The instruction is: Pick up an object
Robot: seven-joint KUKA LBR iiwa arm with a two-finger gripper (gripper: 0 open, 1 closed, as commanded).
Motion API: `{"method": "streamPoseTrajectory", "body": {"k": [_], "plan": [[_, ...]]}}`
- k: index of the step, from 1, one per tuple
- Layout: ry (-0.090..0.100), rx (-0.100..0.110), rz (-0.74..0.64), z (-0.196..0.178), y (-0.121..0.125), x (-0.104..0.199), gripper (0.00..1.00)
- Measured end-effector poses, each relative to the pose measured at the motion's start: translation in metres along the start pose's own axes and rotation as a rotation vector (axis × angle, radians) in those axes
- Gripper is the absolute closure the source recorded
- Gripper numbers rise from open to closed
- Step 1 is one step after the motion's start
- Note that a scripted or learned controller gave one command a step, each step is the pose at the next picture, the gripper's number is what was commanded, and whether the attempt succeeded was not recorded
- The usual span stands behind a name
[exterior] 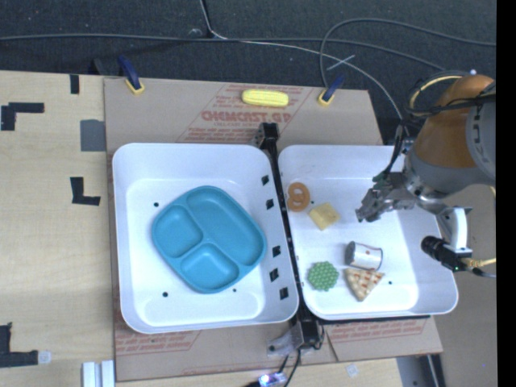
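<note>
The right bin (419, 301) holds several small objects: an orange ring (298, 196), a pale yellow cheese block (324, 215), a silver can on its side (364, 255), a green bumpy ball (323, 276) and a waffle-patterned wedge (364, 281). My gripper (373, 206) hangs over the right bin's upper right part, right of the cheese block and above the can. Nothing shows between its fingers.
The left bin (133, 168) carries a blue divided plate (208, 238). A yellow corn cob (264, 98) lies on the cardboard behind the bins. Blue-and-yellow clamps (129, 75) (330, 89) grip the cardboard's far edge. Cables run across the dark floor behind.
</note>
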State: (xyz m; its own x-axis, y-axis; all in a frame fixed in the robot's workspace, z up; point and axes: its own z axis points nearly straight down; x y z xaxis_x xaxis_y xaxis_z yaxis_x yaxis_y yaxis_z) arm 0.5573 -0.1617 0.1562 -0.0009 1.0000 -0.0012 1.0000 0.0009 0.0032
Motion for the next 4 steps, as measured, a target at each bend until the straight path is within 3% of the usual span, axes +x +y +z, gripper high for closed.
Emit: {"method": "streamPoseTrajectory", "body": {"k": [2, 4], "plan": [[0.0, 0.001, -0.001, -0.089, 0.001, 0.007, 1.0], [0.001, 0.005, -0.003, -0.084, 0.025, 0.097, 1.0]]}}
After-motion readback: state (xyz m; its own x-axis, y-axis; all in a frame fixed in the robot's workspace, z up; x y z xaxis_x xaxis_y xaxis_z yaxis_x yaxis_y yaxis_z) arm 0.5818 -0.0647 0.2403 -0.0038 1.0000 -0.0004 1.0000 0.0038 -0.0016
